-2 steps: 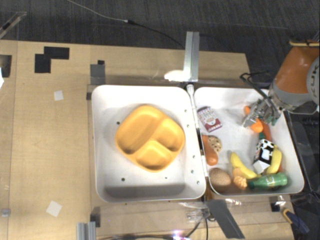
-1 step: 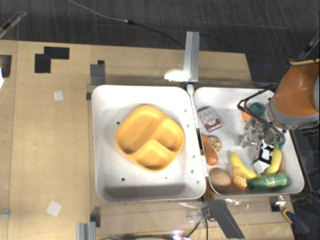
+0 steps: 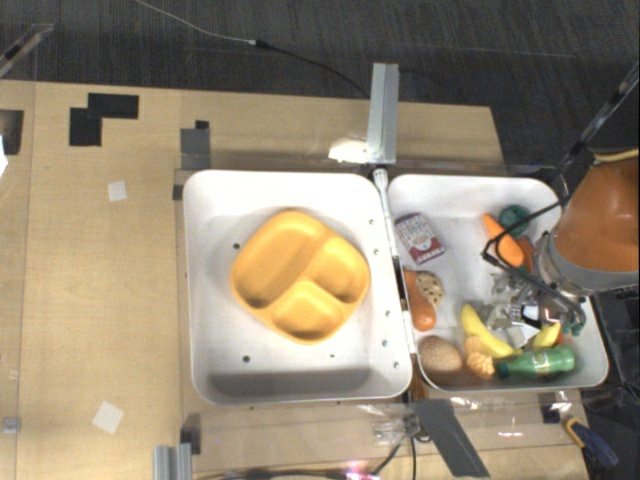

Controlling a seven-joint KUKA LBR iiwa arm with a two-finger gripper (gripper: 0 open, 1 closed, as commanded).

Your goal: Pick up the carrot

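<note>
- Nearest to the camera, at the lower right of the frame, a green bottle [image 3: 537,364] is seen lying on its side along the bottom wall of the right bin [image 3: 455,196].
- Just left of the bottle, a small orange fruit [image 3: 481,365] and a brown potato [image 3: 439,354] are placed, and two yellow bananas [image 3: 483,331] are found just above them.
- The carrot [image 3: 507,240], orange with a green top, is located in the upper right part of the right bin, just left of the arm [image 3: 598,230].
- The gripper [image 3: 517,306] is held low over the right bin, below the carrot and above the bananas; it cannot be told whether its fingers are apart or together, and nothing is seen between them.
- A small red and white packet [image 3: 418,238] is laid in the upper left part of the right bin, and below it a cookie [image 3: 428,288] and an orange-red sausage [image 3: 421,311] are seen near the left wall.
- In the left bin [image 3: 210,268], a yellow divided plate [image 3: 300,275] is set near the middle.
</note>
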